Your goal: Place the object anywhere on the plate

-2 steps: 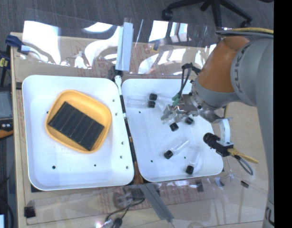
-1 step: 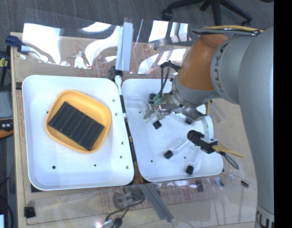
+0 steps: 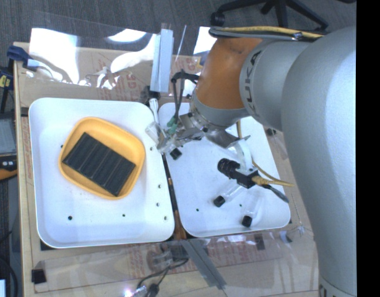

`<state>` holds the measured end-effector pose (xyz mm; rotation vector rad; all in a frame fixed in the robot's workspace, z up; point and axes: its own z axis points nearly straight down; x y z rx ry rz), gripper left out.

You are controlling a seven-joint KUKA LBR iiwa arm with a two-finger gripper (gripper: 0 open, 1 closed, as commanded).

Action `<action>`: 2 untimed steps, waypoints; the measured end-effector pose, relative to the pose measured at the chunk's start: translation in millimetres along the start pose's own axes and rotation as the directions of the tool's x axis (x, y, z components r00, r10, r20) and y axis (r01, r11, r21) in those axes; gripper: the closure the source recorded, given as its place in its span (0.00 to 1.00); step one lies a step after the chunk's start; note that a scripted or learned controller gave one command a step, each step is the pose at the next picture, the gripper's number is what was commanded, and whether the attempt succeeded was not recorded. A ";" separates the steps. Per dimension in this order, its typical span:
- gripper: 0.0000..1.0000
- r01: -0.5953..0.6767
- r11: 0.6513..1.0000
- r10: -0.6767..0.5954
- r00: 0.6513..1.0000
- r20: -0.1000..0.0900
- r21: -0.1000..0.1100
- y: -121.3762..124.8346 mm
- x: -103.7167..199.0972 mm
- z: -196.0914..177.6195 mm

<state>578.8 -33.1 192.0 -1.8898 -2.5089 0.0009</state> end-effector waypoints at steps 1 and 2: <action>1.00 0.141 0.990 -0.141 0.990 -0.002 0.005 3.9 47.6 1.6; 0.00 0.140 0.990 -0.140 0.990 -0.002 0.005 3.8 47.2 1.5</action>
